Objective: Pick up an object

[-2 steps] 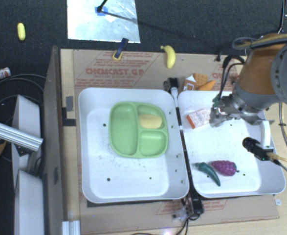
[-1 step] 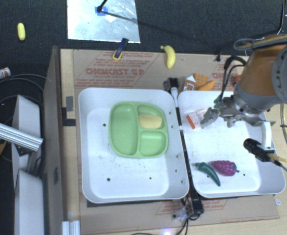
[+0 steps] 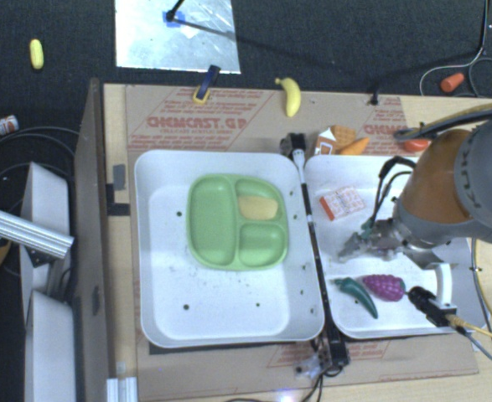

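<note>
Where grapes point(image 3: 383, 286) lie, claw point(image 3: 351, 246) just above.

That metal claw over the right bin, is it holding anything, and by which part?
Nothing shows between its fingers. The claw hangs over bare bin floor, apart from the purple grapes and green pepper.

Two white bins: left bin point(image 3: 166, 308), right bin point(image 3: 346, 321). Left one has a light green divided plate point(image 3: 216, 224) with a pale yellow piece point(image 3: 258, 207) in one compartment, plus small dark specks on the white floor. Right one: purple grape bunch point(image 3: 384, 287), dark green pepper point(image 3: 357, 295), white packet with red print point(image 3: 342, 202). Arm point(image 3: 459, 195) grey with orange band; tool point(image 3: 359, 243) metallic grey. Bench point(image 3: 229, 120) tan cardboard, red lettering. Yellow banana point(image 3: 291, 96) on it, orange carrot-like piece point(image 3: 354, 146). Floor point(image 3: 354, 23) black, silver sheet point(image 3: 177, 23).
</note>
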Robot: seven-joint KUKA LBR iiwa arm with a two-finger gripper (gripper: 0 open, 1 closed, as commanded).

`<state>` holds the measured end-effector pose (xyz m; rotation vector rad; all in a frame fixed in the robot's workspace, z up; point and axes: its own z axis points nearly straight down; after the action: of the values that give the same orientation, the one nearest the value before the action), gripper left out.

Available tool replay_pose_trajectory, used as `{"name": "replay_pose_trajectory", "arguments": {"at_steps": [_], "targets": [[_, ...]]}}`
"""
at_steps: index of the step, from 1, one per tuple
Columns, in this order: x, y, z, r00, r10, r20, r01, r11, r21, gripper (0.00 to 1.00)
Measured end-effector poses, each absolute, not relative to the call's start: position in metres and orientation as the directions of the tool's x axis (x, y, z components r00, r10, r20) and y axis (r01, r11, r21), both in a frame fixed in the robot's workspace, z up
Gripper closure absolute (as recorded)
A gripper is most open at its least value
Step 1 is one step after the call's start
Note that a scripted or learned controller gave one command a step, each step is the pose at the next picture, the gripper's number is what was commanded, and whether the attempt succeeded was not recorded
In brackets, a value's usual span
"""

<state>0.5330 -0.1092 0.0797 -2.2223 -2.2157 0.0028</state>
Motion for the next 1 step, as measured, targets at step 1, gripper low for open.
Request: {"name": "replay_pose_trajectory", "arguments": {"at_steps": [1], "targets": [[0.6128, -0.1587, 0.1034, -0.004, 1.000, -0.005, 1.000, 0.004, 0.011, 0.00]]}}
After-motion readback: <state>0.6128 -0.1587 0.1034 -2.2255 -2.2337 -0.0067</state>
